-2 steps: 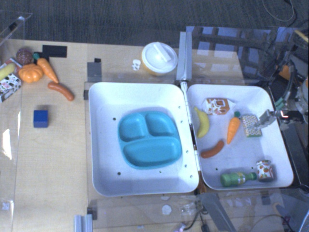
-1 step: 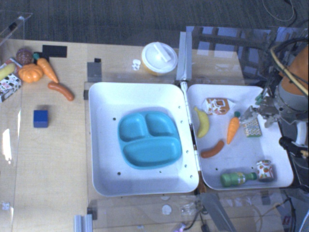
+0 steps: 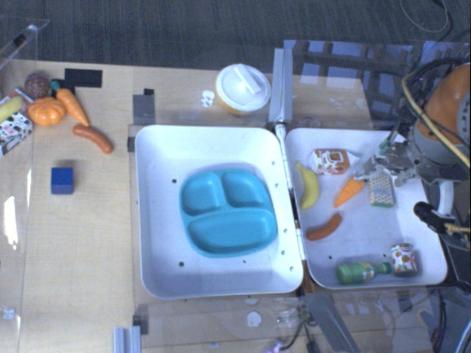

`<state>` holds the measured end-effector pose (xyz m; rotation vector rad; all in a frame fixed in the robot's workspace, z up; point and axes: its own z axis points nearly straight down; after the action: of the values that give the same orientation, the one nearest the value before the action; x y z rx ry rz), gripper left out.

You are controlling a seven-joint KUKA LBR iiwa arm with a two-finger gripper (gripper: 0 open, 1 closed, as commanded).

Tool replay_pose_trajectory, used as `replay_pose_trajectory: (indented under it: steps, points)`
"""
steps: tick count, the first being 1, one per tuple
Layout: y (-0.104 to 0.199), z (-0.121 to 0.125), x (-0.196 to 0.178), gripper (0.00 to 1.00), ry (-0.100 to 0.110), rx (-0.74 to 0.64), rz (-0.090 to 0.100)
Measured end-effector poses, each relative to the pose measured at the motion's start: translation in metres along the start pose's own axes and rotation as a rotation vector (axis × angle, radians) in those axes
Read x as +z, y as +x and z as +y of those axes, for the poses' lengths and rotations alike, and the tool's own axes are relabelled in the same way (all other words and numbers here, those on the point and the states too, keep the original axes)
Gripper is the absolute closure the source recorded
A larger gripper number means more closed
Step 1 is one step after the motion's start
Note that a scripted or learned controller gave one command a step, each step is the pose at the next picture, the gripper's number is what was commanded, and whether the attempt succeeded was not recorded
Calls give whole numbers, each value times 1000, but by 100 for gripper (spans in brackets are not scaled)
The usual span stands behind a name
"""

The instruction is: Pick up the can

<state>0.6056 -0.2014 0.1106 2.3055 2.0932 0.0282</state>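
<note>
Gripper hangs over the top of the right bin, just above a speckled green block and beside a toy carrot. I cannot tell how its grabbing end is set. Nothing looks held.

Down in the near right corner stands the can, small and upright, with a green bottle lying just beside it. To get there, I think the arm must come toward the front edge and a bit right.

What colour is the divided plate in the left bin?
Light blue; the divided plate shows clearly in the camera view.
</note>
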Motion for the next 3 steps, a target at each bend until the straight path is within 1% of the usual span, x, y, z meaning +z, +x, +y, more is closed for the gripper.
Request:
replay_pose_trajectory:
  steps: [1, 2, 3]
  points:
    - [1, 0, 7, 0, -3, -37, 1]
    - [-7, -15, 7, 0, -9, -56, -6]
    - [-5, -15, -2, 100, -8, -59, -6]
